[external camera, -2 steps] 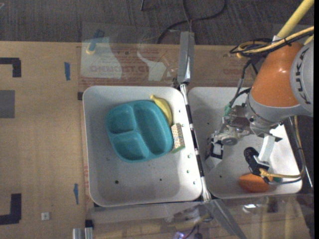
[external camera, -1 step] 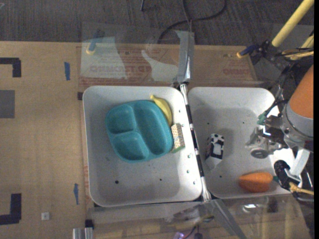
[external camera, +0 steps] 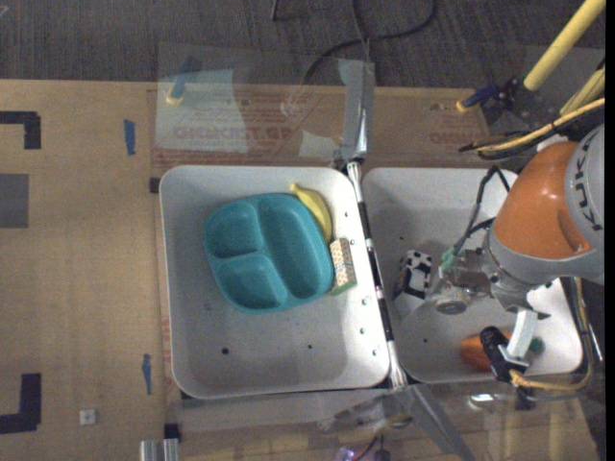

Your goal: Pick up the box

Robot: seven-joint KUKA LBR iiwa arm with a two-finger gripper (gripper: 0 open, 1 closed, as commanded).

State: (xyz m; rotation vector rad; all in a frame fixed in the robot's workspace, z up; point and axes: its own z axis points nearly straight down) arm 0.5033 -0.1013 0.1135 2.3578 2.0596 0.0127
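The box (external camera: 342, 263) is small and oblong with a pale speckled pattern. It lies in the left bin (external camera: 192, 334), wedged between the teal plate's right edge and the bin's right wall. My gripper (external camera: 448, 291) hangs over the right bin (external camera: 423, 195), below the orange wrist band and well to the right of the box. It sits just beside a black-and-white toy (external camera: 415, 271), and I see nothing held in it.
A teal divided plate (external camera: 269, 253) takes up the middle of the left bin, with a yellow banana (external camera: 315, 206) at its far right edge. An orange object (external camera: 473, 351) lies near the right bin's front. Cables trail at the right behind the arm.
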